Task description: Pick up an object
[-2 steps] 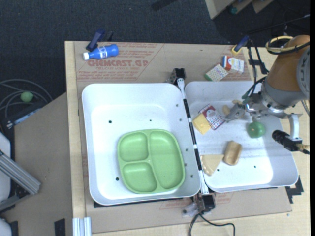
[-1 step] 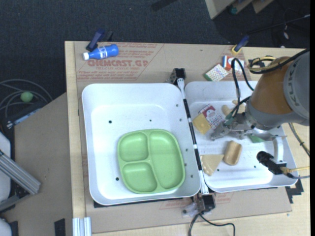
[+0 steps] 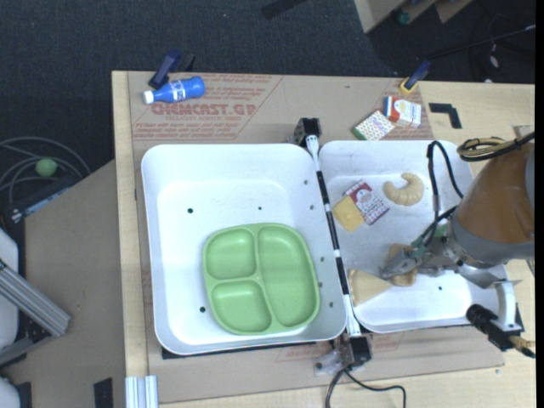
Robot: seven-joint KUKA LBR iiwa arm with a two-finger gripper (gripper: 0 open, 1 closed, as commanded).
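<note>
In the right bin [image 3: 450, 308] lie a tan croissant-shaped piece [image 3: 405, 189], a flat yellow and red packet [image 3: 360, 205], and a pale tan wedge [image 3: 369, 286] near the front left corner. My gripper [image 3: 399, 267] is low in the bin's lower middle, just right of the wedge. A small tan object [image 3: 406, 276] lies right under its tip, partly hidden by it. The grey wrist with the orange band [image 3: 501, 204] covers the bin's right side.
The left bin [image 3: 170, 228] holds a green divided plate [image 3: 259, 277]. Behind the bins, on the bench, lie a blue and white bottle [image 3: 175, 90] and small printed cards [image 3: 387, 119]. A black cable [image 3: 435, 177] loops over the right bin.
</note>
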